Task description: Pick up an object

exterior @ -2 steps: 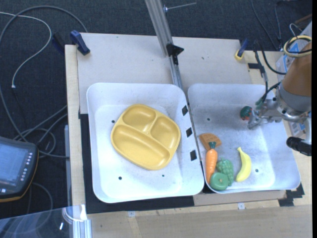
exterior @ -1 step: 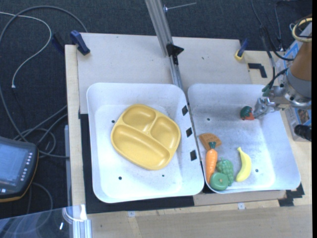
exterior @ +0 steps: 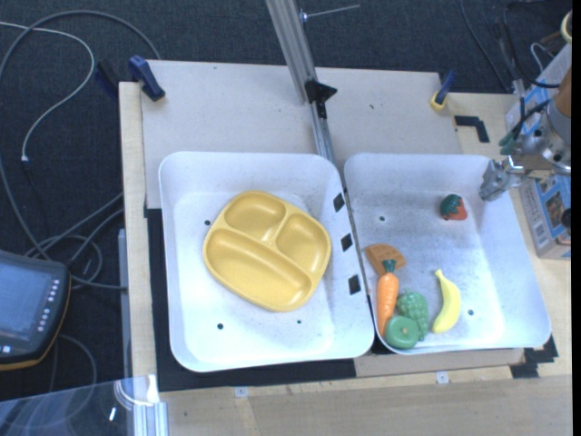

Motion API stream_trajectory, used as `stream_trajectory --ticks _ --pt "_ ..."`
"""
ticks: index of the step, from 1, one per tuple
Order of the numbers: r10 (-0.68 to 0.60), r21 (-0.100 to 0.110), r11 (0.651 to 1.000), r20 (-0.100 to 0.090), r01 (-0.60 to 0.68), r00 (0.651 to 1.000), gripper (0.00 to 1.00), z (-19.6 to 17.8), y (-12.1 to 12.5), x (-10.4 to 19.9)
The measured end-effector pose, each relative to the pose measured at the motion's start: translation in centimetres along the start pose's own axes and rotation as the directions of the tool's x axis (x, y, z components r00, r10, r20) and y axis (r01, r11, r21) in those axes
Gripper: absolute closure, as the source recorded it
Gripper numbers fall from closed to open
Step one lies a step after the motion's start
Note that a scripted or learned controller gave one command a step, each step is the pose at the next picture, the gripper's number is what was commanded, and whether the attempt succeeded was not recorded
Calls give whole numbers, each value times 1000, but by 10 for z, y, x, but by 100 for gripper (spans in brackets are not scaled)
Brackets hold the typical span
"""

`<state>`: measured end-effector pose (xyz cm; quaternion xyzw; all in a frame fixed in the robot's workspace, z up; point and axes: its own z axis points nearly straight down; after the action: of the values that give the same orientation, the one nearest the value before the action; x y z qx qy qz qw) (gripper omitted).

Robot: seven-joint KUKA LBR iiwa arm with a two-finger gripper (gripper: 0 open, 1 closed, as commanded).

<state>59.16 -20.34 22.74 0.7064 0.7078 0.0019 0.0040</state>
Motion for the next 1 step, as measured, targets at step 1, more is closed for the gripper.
stream_trajectory --ticks 1 --pt "-6 7 1000 -6 6 1000 100 -8 4 61"
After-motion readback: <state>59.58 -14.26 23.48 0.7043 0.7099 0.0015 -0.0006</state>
